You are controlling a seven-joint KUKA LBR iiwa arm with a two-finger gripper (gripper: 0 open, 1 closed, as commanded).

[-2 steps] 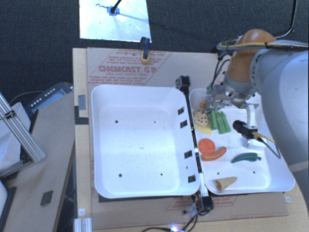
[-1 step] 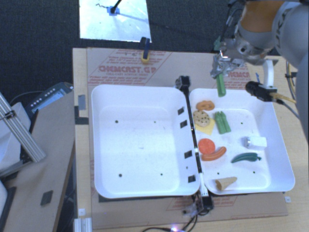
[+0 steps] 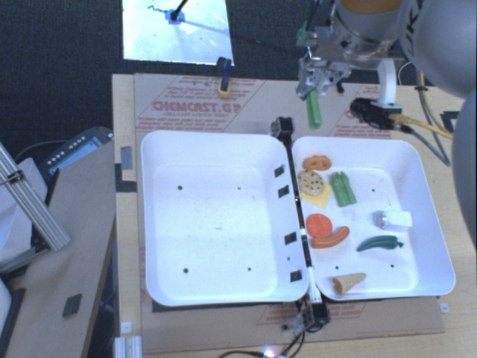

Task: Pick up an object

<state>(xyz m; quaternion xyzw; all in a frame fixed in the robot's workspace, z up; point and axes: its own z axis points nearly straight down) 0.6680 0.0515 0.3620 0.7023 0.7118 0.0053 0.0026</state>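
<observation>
claw [image 3: 316, 88] is up in the air pinching a green stick [image 3: 314, 111] that hangs straight down from it, above the far rim of the right bin [image 3: 417, 200]; red print on the board [image 3: 195, 104] to its left reads "CHEMCAST", rest too blurry

Your gripper [image 3: 316, 88] hangs above the right bin's [image 3: 417, 162] far rim, a green stick-shaped toy [image 3: 314, 111] pinched upright between its fingers; other toy food lies below.

Even bright light, glare on the foil sheet [image 3: 177, 21], slightly soft focus.
</observation>
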